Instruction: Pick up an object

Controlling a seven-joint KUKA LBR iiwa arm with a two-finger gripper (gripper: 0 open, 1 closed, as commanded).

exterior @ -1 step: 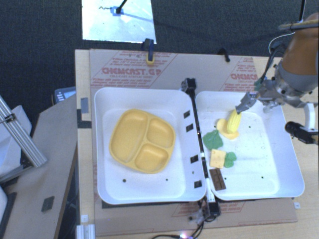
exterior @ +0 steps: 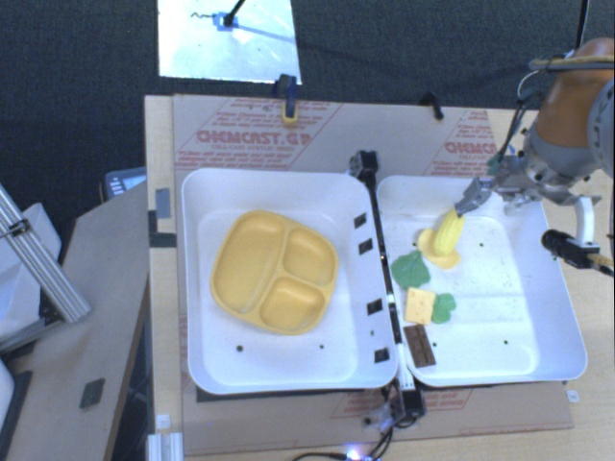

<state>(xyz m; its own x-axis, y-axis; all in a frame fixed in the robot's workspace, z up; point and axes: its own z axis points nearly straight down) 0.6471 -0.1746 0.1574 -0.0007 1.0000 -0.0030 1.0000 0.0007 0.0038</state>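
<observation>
Gripper [exterior: 473, 198] low over back of right bin [exterior: 538, 353], its tip just above the upper end of a yellow corn-like toy [exterior: 443, 239]; whether it is spread or pinching, cannot tell. Corn toy lies tilted, touching a green leafy piece [exterior: 410, 270]. Nearer the front: yellow cheese-like square [exterior: 420, 305], small green piece [exterior: 444, 306], brown block [exterior: 418, 345]. Left bin [exterior: 216, 368] holds a yellow divided plate [exterior: 274, 272].

The hand [exterior: 473, 200] hangs just above a yellow corn toy [exterior: 444, 238] in the right bin [exterior: 538, 315].
</observation>
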